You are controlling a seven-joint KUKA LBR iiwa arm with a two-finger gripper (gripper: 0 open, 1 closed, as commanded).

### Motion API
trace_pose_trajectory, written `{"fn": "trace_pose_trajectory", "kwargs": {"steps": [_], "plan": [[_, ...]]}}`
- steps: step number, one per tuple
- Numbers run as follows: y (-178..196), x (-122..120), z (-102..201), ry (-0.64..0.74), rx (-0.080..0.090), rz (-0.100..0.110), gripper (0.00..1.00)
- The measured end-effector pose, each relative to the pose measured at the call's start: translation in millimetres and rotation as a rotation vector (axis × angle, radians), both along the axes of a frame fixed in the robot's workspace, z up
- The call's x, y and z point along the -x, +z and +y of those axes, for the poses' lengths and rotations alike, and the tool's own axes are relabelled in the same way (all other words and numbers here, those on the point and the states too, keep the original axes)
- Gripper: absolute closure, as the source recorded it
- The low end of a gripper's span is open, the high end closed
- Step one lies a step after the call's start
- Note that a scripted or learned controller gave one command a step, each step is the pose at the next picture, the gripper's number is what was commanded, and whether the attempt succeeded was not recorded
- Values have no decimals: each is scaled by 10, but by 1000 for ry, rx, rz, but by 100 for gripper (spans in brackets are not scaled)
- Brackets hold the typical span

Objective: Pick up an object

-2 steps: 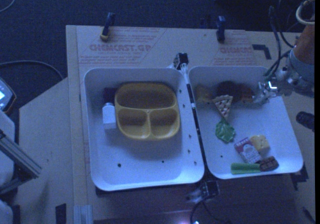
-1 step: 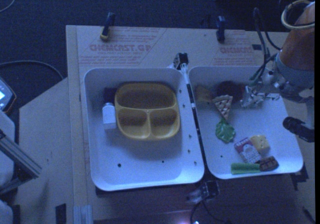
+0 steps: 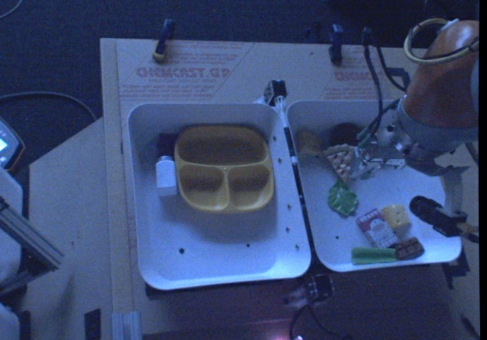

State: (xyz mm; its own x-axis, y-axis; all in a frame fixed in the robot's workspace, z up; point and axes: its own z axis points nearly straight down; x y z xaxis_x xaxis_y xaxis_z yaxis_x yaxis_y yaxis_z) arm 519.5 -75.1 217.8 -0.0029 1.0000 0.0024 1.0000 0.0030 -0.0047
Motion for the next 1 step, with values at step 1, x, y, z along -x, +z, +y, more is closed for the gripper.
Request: {"fn": "trace_pose_trajectory", "kwargs": {"steps": [1], "plan": [[-6,138,-41,-4,1,-1,100]]}}
